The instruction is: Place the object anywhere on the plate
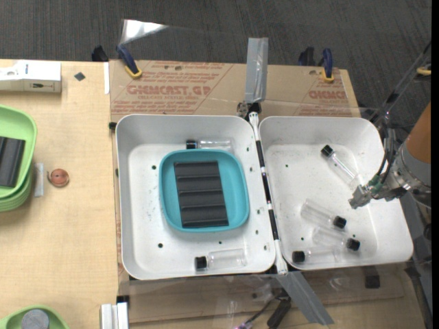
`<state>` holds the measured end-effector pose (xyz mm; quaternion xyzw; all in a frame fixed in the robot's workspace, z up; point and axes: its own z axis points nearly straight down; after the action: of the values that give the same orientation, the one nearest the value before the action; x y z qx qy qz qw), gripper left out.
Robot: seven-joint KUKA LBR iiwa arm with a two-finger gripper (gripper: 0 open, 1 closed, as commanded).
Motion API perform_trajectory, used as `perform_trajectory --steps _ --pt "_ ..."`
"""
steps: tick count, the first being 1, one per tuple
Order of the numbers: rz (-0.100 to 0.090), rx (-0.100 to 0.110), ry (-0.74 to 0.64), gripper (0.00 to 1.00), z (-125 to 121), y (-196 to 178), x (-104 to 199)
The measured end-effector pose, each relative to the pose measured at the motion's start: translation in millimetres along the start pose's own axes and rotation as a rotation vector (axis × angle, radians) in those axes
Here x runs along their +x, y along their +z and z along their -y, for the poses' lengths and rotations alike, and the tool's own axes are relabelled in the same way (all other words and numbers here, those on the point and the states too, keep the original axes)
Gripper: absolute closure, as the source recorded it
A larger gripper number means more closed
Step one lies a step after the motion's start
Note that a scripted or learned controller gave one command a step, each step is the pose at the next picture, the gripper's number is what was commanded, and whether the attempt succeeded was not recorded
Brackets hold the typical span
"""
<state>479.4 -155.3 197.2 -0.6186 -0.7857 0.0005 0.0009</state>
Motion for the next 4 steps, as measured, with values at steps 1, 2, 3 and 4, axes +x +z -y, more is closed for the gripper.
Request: perform_trajectory --steps 1,2,3,4 --pt "0.003 -0.003 -0.213 1.00 -6 -93 26" --pt "0.000 0.000 -0.424 1.00 -13 7 63" --pt "0.000 0.000 -0.675 1.00 -27 7 117" --pt "0.001 -0.001 -0.670 1.00 -28 -2 116"
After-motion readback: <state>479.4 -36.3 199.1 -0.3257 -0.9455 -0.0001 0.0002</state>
